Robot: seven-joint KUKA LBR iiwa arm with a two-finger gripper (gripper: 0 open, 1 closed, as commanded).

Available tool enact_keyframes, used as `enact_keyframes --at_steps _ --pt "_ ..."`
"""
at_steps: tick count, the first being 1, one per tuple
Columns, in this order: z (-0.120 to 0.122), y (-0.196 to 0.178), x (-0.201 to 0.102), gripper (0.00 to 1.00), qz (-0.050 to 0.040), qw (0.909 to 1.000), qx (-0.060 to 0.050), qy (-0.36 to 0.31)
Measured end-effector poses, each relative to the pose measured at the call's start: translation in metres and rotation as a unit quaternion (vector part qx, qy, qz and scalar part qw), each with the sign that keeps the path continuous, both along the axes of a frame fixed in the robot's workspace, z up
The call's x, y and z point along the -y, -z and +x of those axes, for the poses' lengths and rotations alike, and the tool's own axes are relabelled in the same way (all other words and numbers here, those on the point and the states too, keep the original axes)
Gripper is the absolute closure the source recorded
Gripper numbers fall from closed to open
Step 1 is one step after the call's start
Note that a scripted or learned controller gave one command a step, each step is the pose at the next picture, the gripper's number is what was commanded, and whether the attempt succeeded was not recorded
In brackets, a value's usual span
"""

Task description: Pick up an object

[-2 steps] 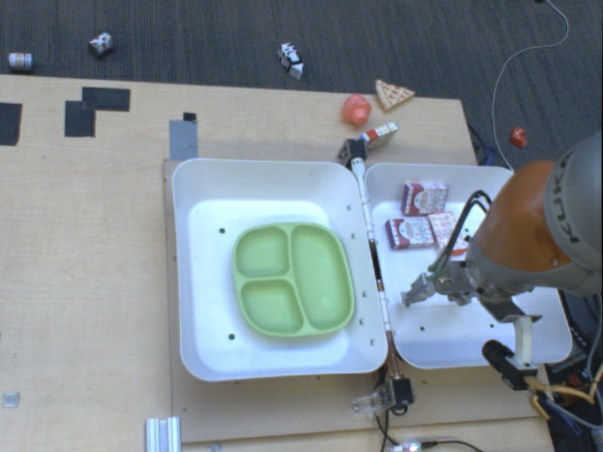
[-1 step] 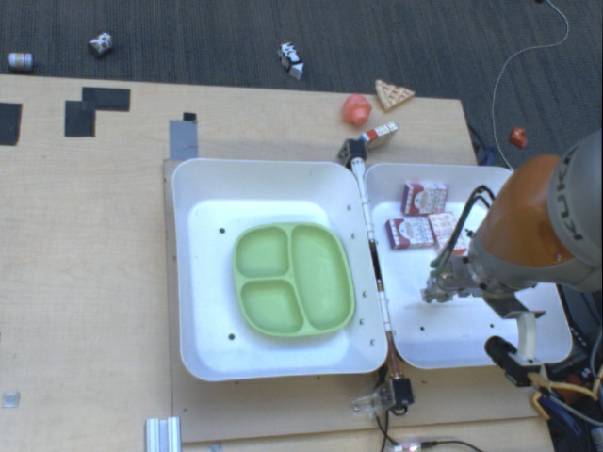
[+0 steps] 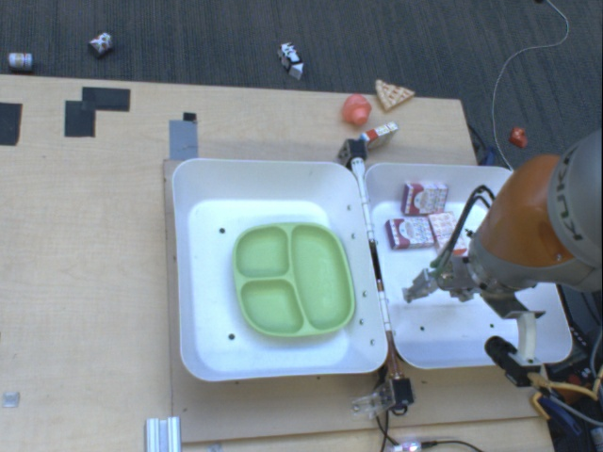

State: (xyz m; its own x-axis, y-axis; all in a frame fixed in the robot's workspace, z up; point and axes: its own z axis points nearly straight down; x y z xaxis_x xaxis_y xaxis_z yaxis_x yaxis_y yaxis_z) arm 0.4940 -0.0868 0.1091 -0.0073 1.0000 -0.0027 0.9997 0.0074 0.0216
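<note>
Cartons (image 3: 421,217) lie at the right bin's (image 3: 452,347) far end. We see the end effector (image 3: 426,286) nearby over bare floor; we cannot tell its state. Closing here would likely grasp nothing.

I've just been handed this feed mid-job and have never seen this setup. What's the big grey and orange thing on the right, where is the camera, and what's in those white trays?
You are looking down at a slant from one fixed camera above a wooden bench. The grey and orange shape is a robot arm reaching in from the right. Its gripper hangs over the right bin; nothing can be seen between its fingers. That bin holds small red and white packets near its far side. The left bin holds a green divided plate. Beyond the bins lie a red ball and a small pizza slice toy.
</note>
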Motion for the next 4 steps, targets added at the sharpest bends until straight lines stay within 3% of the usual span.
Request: enact_keyframes --at_steps 1,2,3,4 --pt "-0.005 0.022 0.006 0.00 0.0012 1.0000 -0.007 0.003" --pt "-0.003 0.011 0.006 1.00 0.0009 1.0000 -0.004 0.002" --pt "-0.003 0.011 0.006 0.00 0.0009 1.0000 -0.004 0.002" --pt "-0.001 0.000 0.005 1.00 0.0009 1.0000 -0.002 0.000"
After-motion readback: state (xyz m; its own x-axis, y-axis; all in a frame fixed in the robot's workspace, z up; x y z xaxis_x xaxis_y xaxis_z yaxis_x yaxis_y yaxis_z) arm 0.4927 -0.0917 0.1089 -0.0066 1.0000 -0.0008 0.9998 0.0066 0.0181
